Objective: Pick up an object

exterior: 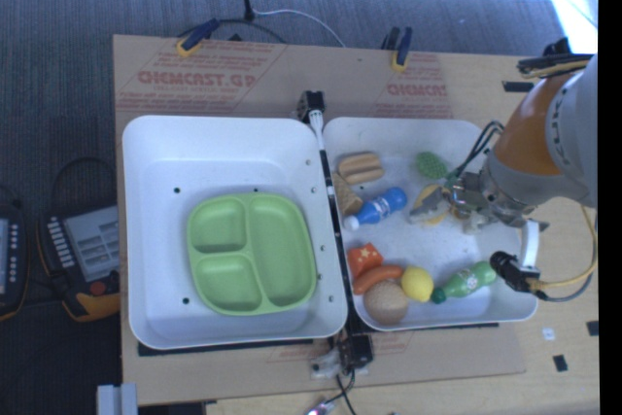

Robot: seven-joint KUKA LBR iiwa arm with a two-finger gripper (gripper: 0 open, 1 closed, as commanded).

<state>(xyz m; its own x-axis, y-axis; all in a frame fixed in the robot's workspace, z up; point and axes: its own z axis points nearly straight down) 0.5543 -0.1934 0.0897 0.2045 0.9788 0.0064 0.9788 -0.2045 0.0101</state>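
My gripper (449, 201) hangs low in the right bin (505, 311), near its right middle. A small yellow object (428, 206) lies right at its tip; whether it is touched is hidden. To the left lie a blue bottle (379, 207) and a tan hot dog bun (360, 167). A green leafy piece (432, 164) sits just above the gripper. Along the front of the bin are a red pepper (362, 258), a brown round item (386, 302), a lemon (417, 284) and a green bottle (466, 282).
The left bin (155, 160) holds a green divided plate (253, 253). A divider with a black bracket (311, 104) runs between the bins. The arm's grey and orange wrist (530, 146) overhangs the right bin's right side. Clamps and cables lie on the board behind.
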